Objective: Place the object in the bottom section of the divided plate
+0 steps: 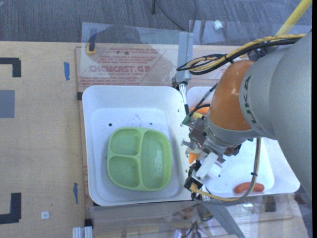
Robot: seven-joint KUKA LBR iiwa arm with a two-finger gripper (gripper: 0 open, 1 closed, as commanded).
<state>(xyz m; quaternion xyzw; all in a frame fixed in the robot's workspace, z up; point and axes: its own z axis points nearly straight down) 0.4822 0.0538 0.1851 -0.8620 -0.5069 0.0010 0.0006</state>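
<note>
Your green divided plate (140,158), 3 sections, sits in the left bin (99,113). At the right bin's (282,175) near edge the gripper (197,142) hangs beside an orange piece (192,157); whether it's gripping, you cannot tell. A red sausage (249,187) lies further right.

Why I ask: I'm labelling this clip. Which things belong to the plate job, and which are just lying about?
For the job: green divided plate in the left bin; arm over the right bin; orange sausage-shaped piece and orange bits beside the arm, either possibly the object.
Lying about: clear lettered sheet behind the bins; blue tape on the bench; black cable above.
</note>
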